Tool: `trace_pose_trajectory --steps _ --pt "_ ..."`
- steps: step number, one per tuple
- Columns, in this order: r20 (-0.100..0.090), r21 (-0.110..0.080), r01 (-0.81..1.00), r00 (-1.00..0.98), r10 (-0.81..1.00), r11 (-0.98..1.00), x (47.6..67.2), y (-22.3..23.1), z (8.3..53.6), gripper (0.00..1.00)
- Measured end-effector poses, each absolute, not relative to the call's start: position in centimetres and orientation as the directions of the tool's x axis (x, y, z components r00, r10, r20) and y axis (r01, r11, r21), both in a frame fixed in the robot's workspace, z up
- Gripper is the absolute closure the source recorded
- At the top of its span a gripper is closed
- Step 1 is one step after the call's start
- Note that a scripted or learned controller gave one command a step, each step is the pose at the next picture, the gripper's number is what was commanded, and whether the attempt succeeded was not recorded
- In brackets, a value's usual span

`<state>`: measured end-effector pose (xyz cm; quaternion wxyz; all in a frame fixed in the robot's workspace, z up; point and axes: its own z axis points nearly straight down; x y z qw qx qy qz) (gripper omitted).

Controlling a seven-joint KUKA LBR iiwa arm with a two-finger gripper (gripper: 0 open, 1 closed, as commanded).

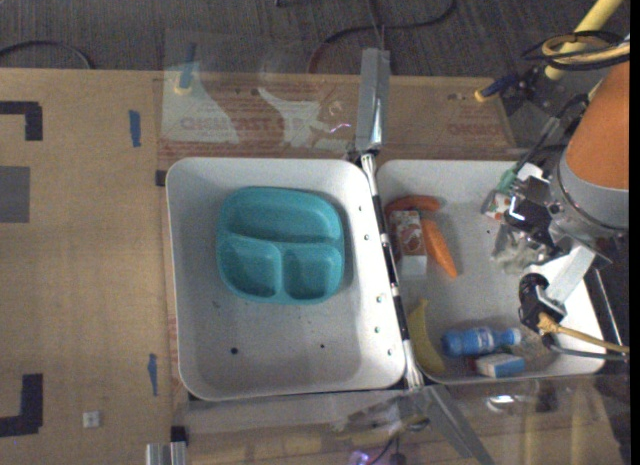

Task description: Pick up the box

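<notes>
The box (407,239) is a small red and white carton lying flat in the right bin (470,178), close to its left wall. My gripper (510,240) hangs over the right part of that bin, well to the right of the box and apart from it. An orange carrot (440,249) lies between the two. The arm's orange band and grey wrist (598,168) rise behind the gripper at the right edge.
A red-orange item (413,203) lies just behind the box. A banana (428,339), a blue bottle (480,340) and a small white and blue block (500,364) sit along the bin's front. The left bin (195,283) holds a teal divided plate (283,245).
</notes>
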<state>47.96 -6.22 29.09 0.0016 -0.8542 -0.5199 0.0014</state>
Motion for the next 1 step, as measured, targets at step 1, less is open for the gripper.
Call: trace_pose_trajectory --steps 1 --pt "-0.006 -0.004 0.243 0.97 0.243 -0.97 47.95 -7.94 23.43 1.0"
